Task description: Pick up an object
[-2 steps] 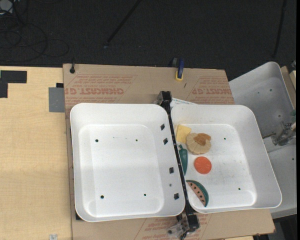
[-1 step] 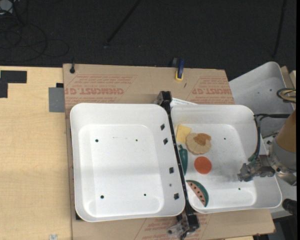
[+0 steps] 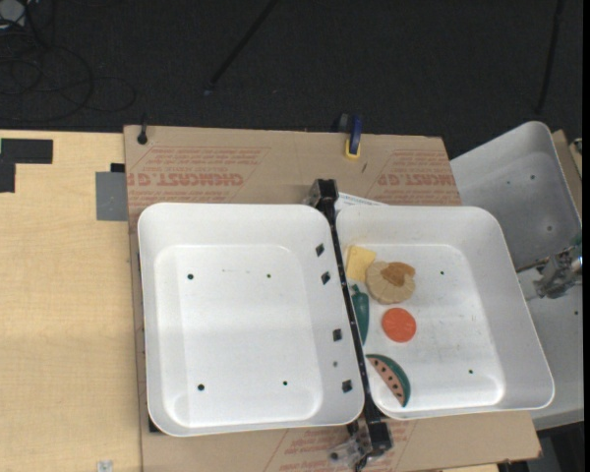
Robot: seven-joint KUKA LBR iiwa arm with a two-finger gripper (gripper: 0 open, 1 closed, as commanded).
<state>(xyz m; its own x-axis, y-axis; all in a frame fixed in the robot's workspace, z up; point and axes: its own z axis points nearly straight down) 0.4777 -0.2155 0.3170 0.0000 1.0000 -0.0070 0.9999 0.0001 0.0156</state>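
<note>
A pale wood worktop [image 3: 49, 293] with black tape marks [image 3: 15, 160] fills the left. A brown printed cardboard sheet [image 3: 236, 170] lies over it. Beyond is dark carpeted floor [image 3: 305, 47] with loose black cables [image 3: 39, 67]. A grey metal plate [image 3: 511, 170] sits at right.

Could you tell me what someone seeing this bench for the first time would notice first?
The eye goes to a small cluster of toy foods along the left side of the right bin: a yellow block, a tan round piece, an orange-red disc, a teal piece and a watermelon slice near the front corner. Beside it, the left bin is a plain white expanse.
</note>
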